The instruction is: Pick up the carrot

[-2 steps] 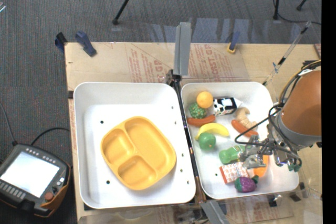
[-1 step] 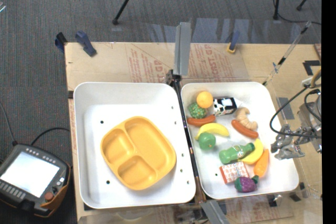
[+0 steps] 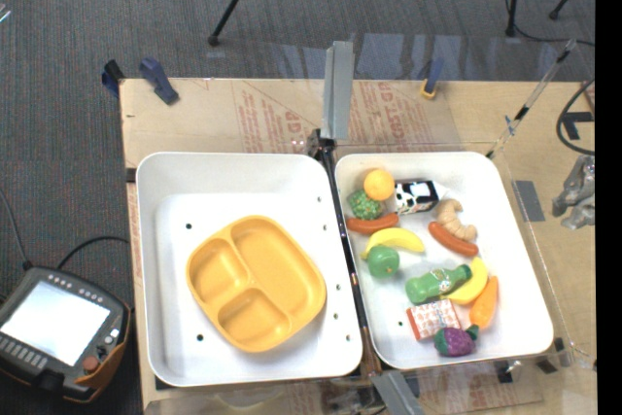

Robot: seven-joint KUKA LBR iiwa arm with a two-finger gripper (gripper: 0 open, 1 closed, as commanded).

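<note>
Two white bins sit side by side on the bench. From the overhead camera, the left bin (image 3: 165, 209) holds a yellow divided plate (image 3: 255, 282). The right bin (image 3: 505, 209) is crowded with toy food: the carrot (image 3: 485, 301) lies near its right wall toward the near side, just beside a yellow banana (image 3: 472, 283) and a green bottle (image 3: 436, 285) (a purple grape bunch (image 3: 455, 341) sits nearer still). At the right edge, outside the bin and well apart from the carrot, the gripper (image 3: 575, 199) shows partly; I cannot tell whether it is released or clenched.
</note>
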